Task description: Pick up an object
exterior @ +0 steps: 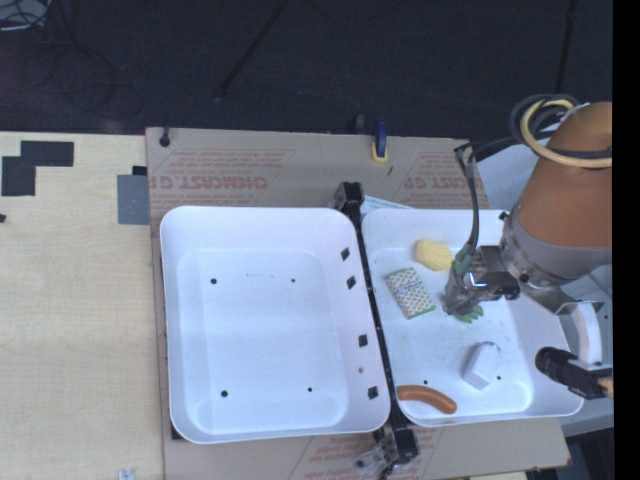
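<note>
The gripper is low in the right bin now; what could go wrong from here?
1. The gripper sits over a small green object that is mostly hidden; a grasp there may close on nothing.
2. The patterned sponge and the yellow object lie close by, so the descent may nudge them.
3. The white block and the orange sausage lie apart, near the right bin front wall, and seem safe.

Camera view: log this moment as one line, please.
gripper low in right bin over green item | grasp unclear | yellow piece, patterned pad, white block, sausage loose
</note>
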